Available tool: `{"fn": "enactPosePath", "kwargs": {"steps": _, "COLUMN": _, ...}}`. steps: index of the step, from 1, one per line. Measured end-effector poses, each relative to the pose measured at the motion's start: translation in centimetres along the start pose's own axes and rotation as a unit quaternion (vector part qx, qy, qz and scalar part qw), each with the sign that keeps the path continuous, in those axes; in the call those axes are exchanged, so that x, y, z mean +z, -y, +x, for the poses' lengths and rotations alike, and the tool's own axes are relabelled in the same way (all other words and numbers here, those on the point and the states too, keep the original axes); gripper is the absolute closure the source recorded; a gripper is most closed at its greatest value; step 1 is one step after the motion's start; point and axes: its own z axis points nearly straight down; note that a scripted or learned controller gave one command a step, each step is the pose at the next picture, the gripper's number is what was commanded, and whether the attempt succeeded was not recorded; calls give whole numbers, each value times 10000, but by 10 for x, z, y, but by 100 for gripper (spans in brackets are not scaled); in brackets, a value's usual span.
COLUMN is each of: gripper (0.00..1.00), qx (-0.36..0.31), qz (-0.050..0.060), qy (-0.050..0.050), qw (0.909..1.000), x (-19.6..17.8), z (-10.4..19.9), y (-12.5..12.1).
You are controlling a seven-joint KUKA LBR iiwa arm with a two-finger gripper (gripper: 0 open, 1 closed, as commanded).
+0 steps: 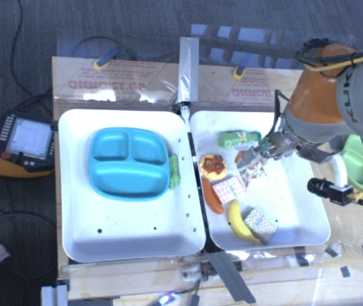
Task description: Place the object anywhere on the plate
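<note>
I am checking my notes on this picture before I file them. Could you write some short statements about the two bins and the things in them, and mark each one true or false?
1. The blue divided plate lies in the left bin. True.
2. A banana lies on the plate. False: it lies in the right bin, near the front wall.
3. A green bottle lies on its side near the back of the right bin. True.
4. The gripper is over the left bin. False: it is over the right bin, among the objects there.
5. A green item lies beside the plate's right edge. True.
6. The plate has one undivided well. False: it has three compartments.
</note>
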Motion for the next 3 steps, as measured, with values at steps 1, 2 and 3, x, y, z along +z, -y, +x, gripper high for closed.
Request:
{"fn": "enactPosePath", "kwargs": {"steps": 1, "gripper": 100, "qx": 527, "qz": 10, "qy": -1, "qw": 9986, "x": -12, "z": 86, "y": -14}}
{"fn": "enactPosePath", "kwargs": {"steps": 2, "gripper": 100, "qx": 1033, "qz": 14, "qy": 7, "qw": 9946, "x": -17, "z": 150, "y": -43}}
{"fn": "enactPosePath", "kwargs": {"steps": 3, "gripper": 100, "qx": 163, "qz": 27, "qy": -1, "qw": 9999, "x": 28, "z": 229, "y": 8}}
